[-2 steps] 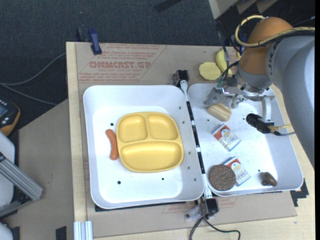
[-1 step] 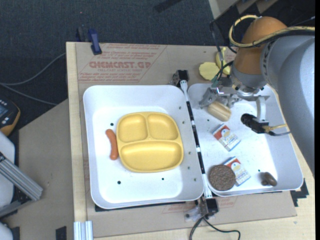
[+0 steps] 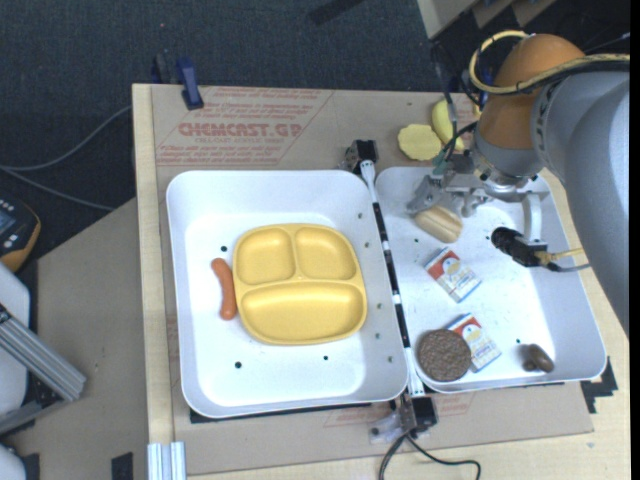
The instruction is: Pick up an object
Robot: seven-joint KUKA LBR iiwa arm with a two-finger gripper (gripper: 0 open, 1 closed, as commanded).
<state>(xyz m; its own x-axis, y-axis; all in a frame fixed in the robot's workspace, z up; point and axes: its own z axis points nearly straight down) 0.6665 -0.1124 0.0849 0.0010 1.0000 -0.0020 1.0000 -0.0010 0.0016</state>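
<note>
My gripper (image 3: 447, 199) is low over the far left corner of the right bin (image 3: 560, 313), reaching in from the right. A tan block (image 3: 439, 224) lies right under its tip, touching or nearly touching it. Nearer the bin's middle is a small red and white carton (image 3: 452, 273). A second carton (image 3: 478, 340) sits near the front beside a brown round patty (image 3: 443, 355). A small brown lump (image 3: 537, 358) rests at the front right.
The left bin (image 3: 200, 348) holds a yellow divided plate (image 3: 298, 283) and an orange sausage (image 3: 225, 288) to its left. Yellow pieces (image 3: 420, 141) lie on the board behind the right bin. The arm's grey body fills the far right.
</note>
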